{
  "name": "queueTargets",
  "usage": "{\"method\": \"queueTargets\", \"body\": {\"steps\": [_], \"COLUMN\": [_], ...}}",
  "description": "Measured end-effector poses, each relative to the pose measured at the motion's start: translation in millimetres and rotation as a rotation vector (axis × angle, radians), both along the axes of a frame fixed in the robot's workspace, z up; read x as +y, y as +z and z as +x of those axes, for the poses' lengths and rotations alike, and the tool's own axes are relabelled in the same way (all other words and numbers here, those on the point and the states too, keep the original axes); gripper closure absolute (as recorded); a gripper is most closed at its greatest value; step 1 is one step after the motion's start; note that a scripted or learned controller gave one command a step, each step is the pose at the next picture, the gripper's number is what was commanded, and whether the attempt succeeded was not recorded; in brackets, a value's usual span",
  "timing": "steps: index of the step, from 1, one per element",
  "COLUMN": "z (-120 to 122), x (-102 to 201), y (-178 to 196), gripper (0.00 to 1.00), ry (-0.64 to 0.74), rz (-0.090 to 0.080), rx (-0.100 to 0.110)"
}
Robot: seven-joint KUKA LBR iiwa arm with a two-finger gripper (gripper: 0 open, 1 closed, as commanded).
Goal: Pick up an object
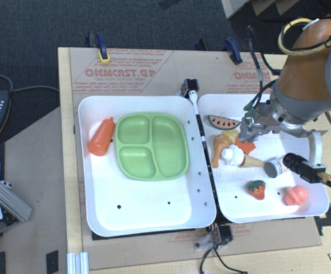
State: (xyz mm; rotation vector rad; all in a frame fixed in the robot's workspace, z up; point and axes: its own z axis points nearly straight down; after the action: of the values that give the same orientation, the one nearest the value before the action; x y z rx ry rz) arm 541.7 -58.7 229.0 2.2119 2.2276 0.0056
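**A:** Start at the near edge of the right bin [234,205]. What lies there?

**B:** A strawberry [257,189], and to its right a pink lump [295,195]. Both sit flat on the bin floor, apart from the arm.

**A:** And a little farther in?

**B:** An ice-cream cone [242,158] lies on its side with its white scoop toward the divider. A tan piece [218,147] touches the scoop. Just beyond the cone is a small red piece [246,147], and the gripper [248,136] hangs directly over it, very close or touching.

**A:** Has it got hold of the red piece?

**B:** I can't tell. The gripper's tip blends into the wrist above and the red piece below, so how far open it is doesn't show. Nothing looks raised off the floor, so I wouldn't call anything held.

**A:** So how far along is the pick?

**B:** I judge the approach is made, with the red piece as the likely target. A sure grasp and the lift out of the bin are left to do.

**A:** And farthest back?

**B:** A watermelon slice [223,121] lies near the far wall. The left bin [142,207] holds a green plate [152,145] and an orange bottle [101,137], well away from the arm.
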Motion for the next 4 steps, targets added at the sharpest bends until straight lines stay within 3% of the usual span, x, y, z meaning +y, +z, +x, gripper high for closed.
{"method": "queueTargets", "body": {"steps": [2, 4], "z": [63, 126], "x": [73, 145], "y": [11, -12], "gripper": [1.00, 1.00], "ry": [-0.002, -0.003], "rz": [0.000, 0.000], "rx": [-0.001, -0.001]}}
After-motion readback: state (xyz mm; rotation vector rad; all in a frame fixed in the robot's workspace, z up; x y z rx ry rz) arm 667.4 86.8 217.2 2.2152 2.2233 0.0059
